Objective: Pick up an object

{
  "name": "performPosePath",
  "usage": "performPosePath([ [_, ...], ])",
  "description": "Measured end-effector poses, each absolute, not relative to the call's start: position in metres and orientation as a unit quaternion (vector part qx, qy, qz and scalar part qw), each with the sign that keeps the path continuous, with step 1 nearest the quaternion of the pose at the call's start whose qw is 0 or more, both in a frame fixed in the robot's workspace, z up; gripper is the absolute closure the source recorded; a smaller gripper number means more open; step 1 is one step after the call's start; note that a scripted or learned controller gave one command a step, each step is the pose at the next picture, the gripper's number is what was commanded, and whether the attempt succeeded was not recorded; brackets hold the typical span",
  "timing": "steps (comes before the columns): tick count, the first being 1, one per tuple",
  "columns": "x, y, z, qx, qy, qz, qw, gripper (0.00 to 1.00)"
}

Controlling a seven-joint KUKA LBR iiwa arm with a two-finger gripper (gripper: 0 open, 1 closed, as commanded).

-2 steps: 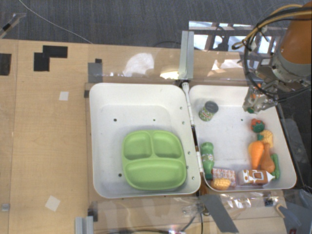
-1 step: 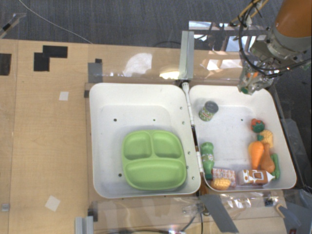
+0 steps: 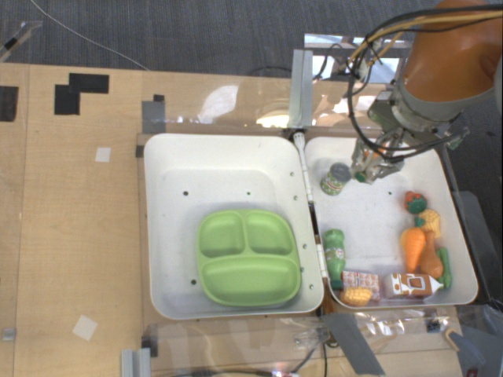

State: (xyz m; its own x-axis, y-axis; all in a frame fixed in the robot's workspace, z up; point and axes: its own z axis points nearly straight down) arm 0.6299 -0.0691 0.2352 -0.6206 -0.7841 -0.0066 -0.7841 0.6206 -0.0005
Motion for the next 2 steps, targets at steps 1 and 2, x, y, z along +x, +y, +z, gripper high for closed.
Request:
performPosePath([
  [1,0.633,-0.07,0.25,-0.434,0.901,-0.0017,0.01,1.0],
  [2,0.671,-0.054,0.307,-0.379,0.925,-0.0014,0.007,1.0],
])
